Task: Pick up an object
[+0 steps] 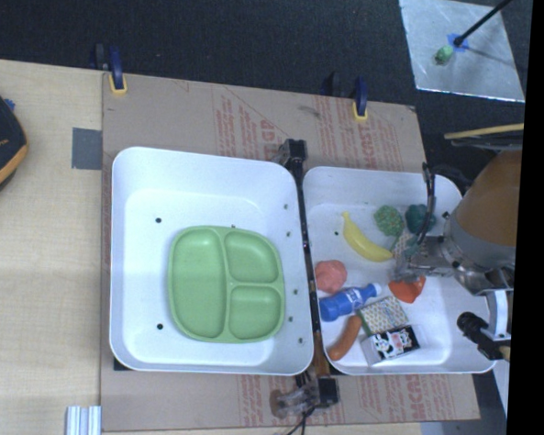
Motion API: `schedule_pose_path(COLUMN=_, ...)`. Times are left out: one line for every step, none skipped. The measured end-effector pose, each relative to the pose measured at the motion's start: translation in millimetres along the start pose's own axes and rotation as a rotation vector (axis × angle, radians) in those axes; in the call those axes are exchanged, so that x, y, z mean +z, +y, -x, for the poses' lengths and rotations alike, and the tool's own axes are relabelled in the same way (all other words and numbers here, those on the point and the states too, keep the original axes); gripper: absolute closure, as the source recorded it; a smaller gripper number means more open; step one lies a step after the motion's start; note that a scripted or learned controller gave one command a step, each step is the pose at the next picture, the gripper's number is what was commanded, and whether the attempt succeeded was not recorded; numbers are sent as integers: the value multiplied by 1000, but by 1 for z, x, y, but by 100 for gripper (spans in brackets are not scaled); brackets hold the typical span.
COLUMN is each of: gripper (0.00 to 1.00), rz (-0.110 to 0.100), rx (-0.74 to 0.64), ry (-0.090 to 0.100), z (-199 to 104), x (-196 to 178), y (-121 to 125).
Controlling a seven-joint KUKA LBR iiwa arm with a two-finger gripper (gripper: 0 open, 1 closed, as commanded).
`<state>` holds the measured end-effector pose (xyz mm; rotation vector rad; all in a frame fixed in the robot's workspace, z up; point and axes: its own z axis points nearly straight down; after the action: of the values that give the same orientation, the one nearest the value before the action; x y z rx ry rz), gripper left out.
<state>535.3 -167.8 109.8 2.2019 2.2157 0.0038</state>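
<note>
Two white bins sit side by side on the bench. A green divided plate (226,285) lies in the left bin (132,249). Toward the right bin's (434,355) right edge the gripper (415,260) hangs low over an orange-red toy (407,287); its grasp cannot be told. Just beside lie a banana (364,242), a broccoli piece (389,219), a pink ball (331,273), a blue bottle (347,301) and a sausage (343,338).
</note>
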Motion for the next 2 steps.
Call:
schedule_pose_path(gripper=0, rz=-1, rx=0, ry=0, z=0, x=1, y=0)
schedule_pose_path(gripper=0, rz=-17, rx=2, ry=12, z=3, x=4, y=86)
